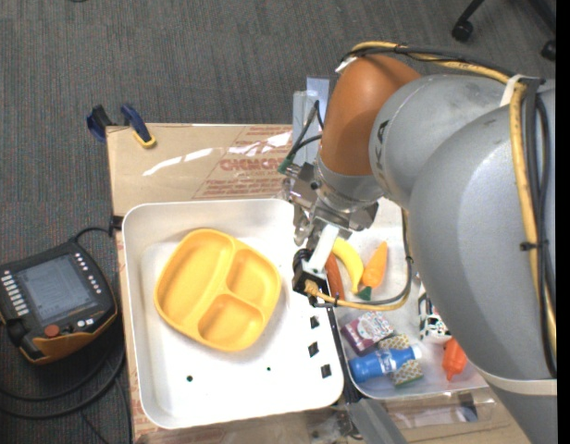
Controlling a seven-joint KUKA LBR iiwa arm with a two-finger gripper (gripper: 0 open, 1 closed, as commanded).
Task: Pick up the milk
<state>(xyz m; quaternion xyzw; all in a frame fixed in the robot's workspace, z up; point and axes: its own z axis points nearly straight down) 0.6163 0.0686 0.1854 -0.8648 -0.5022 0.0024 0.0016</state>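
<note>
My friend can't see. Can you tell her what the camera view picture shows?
A big grey robot arm with an orange band reaches over two white bins. The left bin holds a yellow divided plate; the right bin holds a banana, a carrot, a blue bottle and a black-spotted white carton.

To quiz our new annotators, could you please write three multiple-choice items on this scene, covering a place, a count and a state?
1. Where is the yellow plate?
A) in the left bin
B) on the floor
C) on the cardboard

2. How many compartments does the plate have?
A) two
B) three
C) five

3. How is the blue bottle placed?
A) upright
B) lying on its side
C) standing on its cap

Answers:
1 A, the bin's white floor surrounds it.
2 B, raised ridges split it into three.
3 B, its long side rests down.
</note>
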